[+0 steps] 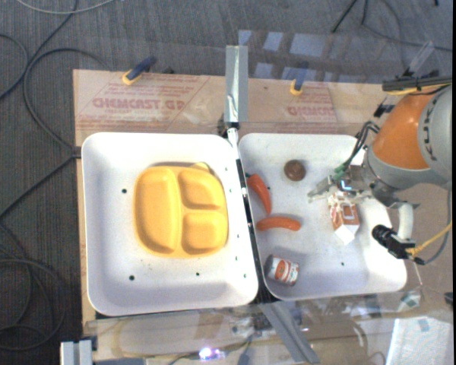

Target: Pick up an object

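Observation:
The right bin holds several objects. Two orange sausage-like pieces lie near its left wall, one slanted and one lying flat. A brown round piece sits toward the back. A small can lies on its side at the front. A white and brown carton lies right of centre. My gripper hangs over the bin's right part, just above and behind the carton. Whether it touches the carton is unclear.
The left bin bears a yellow divided tray. A metal bar runs back from the seam between the bins. The grey and orange arm covers the right bin's far right corner. Cables lie on the floor at left.

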Available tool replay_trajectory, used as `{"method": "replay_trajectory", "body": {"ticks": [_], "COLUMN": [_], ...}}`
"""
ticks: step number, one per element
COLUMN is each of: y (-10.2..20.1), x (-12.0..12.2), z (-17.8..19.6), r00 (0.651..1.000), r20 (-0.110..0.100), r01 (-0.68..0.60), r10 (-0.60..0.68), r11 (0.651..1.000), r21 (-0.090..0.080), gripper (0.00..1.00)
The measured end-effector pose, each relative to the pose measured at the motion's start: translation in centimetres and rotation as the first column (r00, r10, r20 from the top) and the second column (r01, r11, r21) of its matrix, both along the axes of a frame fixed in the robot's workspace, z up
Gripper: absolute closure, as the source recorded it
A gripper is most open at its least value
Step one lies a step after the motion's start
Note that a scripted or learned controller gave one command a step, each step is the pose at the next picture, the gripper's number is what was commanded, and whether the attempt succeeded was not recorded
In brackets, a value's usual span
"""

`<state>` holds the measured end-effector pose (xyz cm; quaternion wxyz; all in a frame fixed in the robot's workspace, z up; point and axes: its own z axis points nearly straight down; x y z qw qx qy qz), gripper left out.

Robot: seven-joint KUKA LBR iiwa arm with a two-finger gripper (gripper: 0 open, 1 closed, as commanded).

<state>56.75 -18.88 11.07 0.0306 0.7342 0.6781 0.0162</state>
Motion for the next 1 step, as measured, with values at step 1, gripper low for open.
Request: {"method": "replay_trajectory", "body": {"ticks": [1], "y": [0.50], "x": [-1.50], "z": [0.04], "r00": [0.971], "r20": [0.007], "r01": [0.239], "r10": [-0.239], "r11": [0.971], "r21": [0.018], "gripper": [0.00]}}
